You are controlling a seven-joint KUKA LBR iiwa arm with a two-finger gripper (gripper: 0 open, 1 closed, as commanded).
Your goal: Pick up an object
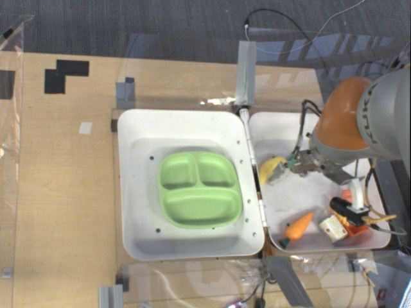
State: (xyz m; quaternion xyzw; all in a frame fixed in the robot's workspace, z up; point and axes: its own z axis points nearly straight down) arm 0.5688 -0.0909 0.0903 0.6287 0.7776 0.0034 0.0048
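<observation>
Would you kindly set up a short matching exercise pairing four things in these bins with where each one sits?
Things:
1. green divided plate
2. carrot
3. yellow object
4. claw

Places:
A. near the front edge of the right bin
B. above the right bin, just right of the yellow object
C. in the middle of the left bin
D. by the left wall of the right bin

Pairs: 1-C, 2-A, 3-D, 4-B

Part of the black lettering "KUKA" stands on the grey arm (385, 117) above the table's right edge; nothing else is legible.
</observation>
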